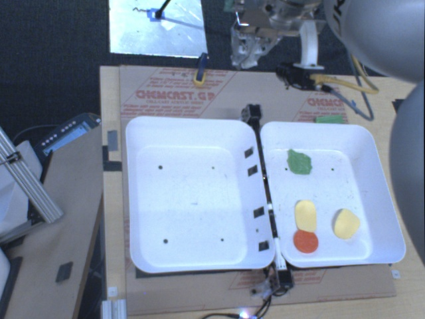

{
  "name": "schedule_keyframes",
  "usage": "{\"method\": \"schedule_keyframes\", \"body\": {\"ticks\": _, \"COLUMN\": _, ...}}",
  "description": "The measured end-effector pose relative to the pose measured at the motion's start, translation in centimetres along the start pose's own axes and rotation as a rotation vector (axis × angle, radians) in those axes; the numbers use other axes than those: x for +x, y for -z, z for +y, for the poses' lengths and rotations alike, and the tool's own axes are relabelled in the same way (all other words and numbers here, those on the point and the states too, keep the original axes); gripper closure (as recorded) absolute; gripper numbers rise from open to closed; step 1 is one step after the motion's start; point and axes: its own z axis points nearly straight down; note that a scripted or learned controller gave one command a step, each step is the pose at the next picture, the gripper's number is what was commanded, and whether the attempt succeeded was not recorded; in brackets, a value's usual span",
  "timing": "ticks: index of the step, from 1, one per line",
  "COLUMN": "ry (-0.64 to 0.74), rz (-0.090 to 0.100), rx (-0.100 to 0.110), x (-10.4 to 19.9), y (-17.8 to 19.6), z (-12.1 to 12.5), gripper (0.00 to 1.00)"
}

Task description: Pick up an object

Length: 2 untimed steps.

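Arm [372, 18]: grey, enters from top right, above far edge of tabletop [166, 92].
Left bin [192, 191]: white, shallow, touching right bin along clipped seam.
Right bin [378, 171]: white, holds 4 items.
Hand [247, 48]: up high beyond both bins, over far tabletop edge; grip state can't tell.
Green lump [299, 162]: far-left part of right bin.
Yellow oval [305, 214]: near side, touching red disc.
Yellow lump [346, 224]: near-right, apart from the others.
Red disc [306, 242]: nearest the front rim.
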Motion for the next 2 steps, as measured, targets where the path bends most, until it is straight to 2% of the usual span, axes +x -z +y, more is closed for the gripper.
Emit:
{"method": "schedule_keyframes", "body": {"ticks": 1, "ry": -0.008, "rz": 0.000, "rx": 0.001, "x": 1.2, "y": 7.8, "z": -8.6, "gripper": 1.00}}
{"method": "schedule_keyframes", "body": {"ticks": 2, "ry": -0.009, "rz": -0.008, "rx": 0.024, "x": 4.1, "y": -7.0, "z": -11.9, "gripper": 1.00}}
